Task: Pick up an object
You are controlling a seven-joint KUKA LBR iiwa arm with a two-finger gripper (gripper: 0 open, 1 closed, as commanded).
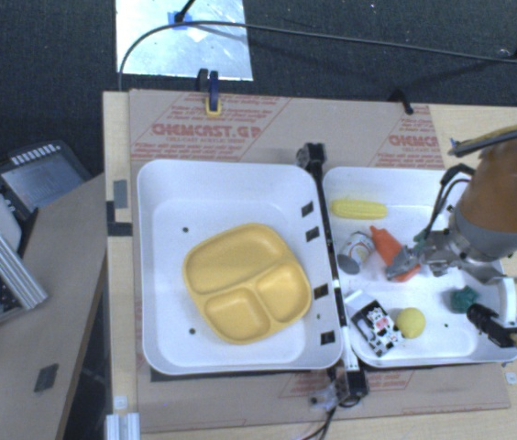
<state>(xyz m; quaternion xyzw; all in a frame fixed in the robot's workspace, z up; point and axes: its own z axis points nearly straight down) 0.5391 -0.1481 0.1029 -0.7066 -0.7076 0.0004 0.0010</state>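
The right bin (442,183) holds several small objects. At its far left lies a yellow corn cob (359,210). Below it are an orange carrot (381,240), a grey metal cup (354,254) and a red piece (403,269). Near the front sit a black-and-white block (377,327), a yellow ball (411,322) and a green piece (463,299). My gripper (420,257) reaches in from the right and hangs low over the middle of this bin, its tip right at the red piece, beside the carrot. The wrist hides how the tip meets the red piece.
The left bin (162,273) holds a yellow divided plate (245,282). A black divider (324,246) runs between the bins. The arm's grey wrist and orange band (506,191) cover the right bin's right side. A black fitting (489,324) juts over its front right corner.
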